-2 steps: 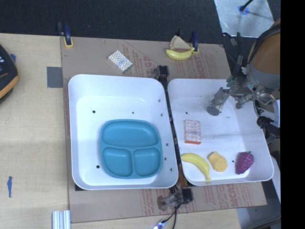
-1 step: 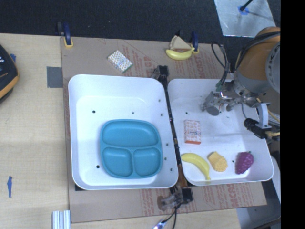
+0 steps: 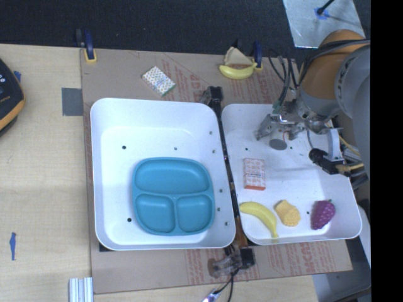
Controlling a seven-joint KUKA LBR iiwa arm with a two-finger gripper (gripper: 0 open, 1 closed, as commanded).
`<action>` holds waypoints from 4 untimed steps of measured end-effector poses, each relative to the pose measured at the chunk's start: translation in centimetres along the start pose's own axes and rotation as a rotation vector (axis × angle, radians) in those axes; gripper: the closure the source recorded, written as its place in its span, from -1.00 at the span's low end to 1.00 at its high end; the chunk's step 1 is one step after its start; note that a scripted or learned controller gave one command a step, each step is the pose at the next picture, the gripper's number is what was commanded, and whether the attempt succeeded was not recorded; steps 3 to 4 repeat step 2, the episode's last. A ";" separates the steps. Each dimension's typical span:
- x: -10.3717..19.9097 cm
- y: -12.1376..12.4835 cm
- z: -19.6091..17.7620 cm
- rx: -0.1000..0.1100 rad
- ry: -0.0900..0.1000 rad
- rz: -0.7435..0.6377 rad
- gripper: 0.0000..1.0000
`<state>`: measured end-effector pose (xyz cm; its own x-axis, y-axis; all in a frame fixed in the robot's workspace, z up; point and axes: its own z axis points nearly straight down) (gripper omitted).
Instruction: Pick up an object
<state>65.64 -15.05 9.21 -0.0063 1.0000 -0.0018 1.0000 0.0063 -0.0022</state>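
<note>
The right bin [image 3: 252, 124] holds a small red-and-white box [image 3: 254, 173] near its middle. Along its front lie a yellow banana [image 3: 261, 216], a yellow corn-like piece [image 3: 288, 213] and a purple bunch of grapes [image 3: 322, 214]. My gripper [image 3: 278, 135] hangs over the back part of the right bin, behind and to the right of the box. Nothing shows between its fingers. In the left bin [image 3: 113, 121] rests a blue divided plate [image 3: 173, 195].
Outside the bins, on the brown board behind them, lie another banana [image 3: 237, 72] and a small patterned packet [image 3: 158, 80]. A black clamp [image 3: 214, 95] sits between the bins at the back. The arm's cables [image 3: 330, 159] hang over the right bin's right side.
</note>
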 end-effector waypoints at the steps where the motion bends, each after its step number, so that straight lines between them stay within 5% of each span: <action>1: -0.1 0.0 -1.1 0.000 -0.001 -0.002 1.00; 2: 7.2 -3.6 -10.1 0.000 0.002 0.001 1.00; 4: 7.2 -3.6 -10.1 0.000 0.002 0.001 1.00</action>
